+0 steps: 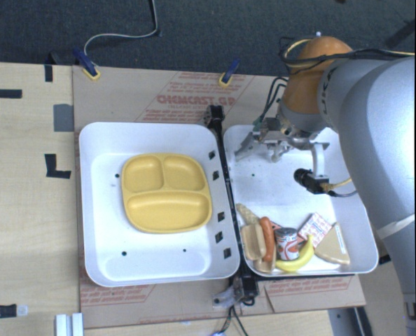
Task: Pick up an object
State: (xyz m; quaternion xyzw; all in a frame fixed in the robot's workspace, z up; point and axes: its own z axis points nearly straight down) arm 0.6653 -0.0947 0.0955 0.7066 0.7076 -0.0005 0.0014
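Note:
My gripper (pixel 258 151) hangs over the far left part of the right bin (pixel 278 194), fingers spread and nothing between them. The objects lie in a heap at that bin's near edge, well below the gripper: a hot dog in a bun (pixel 259 241), a small can (pixel 286 241), a yellow banana (pixel 299 257), a red-and-white packet (pixel 316 226) and a tan bread wedge (pixel 332 247). A yellow divided plate (pixel 167 192) sits in the middle of the left bin (pixel 103 250).
The grey arm with its orange band (pixel 309 75) covers the right side of the view and the right bin's far right corner. A black divider (pixel 222 187) runs between the bins. A cable and blue clips lie beyond the bins.

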